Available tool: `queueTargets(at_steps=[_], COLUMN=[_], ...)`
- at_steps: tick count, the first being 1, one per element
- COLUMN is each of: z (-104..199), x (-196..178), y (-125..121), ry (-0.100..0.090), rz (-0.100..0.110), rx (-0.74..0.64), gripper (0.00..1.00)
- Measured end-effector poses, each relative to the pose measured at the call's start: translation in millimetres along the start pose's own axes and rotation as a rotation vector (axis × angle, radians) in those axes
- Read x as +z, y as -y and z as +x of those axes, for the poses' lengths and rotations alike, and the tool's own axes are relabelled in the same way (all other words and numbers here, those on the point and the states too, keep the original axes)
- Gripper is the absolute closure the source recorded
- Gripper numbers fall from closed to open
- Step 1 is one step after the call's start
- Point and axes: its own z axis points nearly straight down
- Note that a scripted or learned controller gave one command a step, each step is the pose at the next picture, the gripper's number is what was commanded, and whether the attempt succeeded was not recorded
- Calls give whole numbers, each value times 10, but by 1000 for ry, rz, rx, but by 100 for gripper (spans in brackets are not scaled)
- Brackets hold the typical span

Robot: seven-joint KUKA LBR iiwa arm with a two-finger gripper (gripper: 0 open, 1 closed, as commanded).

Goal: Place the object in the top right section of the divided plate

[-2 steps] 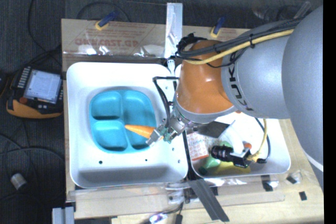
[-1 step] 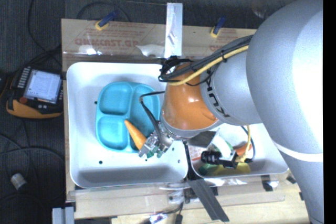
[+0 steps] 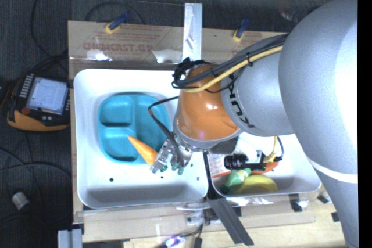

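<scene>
- Right now I see my end effector (image 3: 168,161) low over the left bin (image 3: 93,194), beside the blue divided plate's (image 3: 119,125) lower right edge.
- An orange carrot (image 3: 143,148) lies on that edge, touching the fingers; I cannot tell whether they grip it.
- Yellow and green toys (image 3: 251,182) sit in the right bin (image 3: 305,183).

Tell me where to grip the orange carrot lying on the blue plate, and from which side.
Grip the carrot across its thick end, probably from above. It lies flat on the blue divided plate, tapering toward the view's left, and its wider end already lies next to the gripper.
</scene>
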Motion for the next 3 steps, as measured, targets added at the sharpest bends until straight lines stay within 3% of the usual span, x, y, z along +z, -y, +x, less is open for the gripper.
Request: queueTargets(at_steps=[1,2,3], z=[253,251,177], x=[-403,-404,-198], y=[-348,-346,-1269], ry=[-15,-15,-14], rz=[10,10,9], rx=[-56,-56,-274], gripper=[100,0,0])
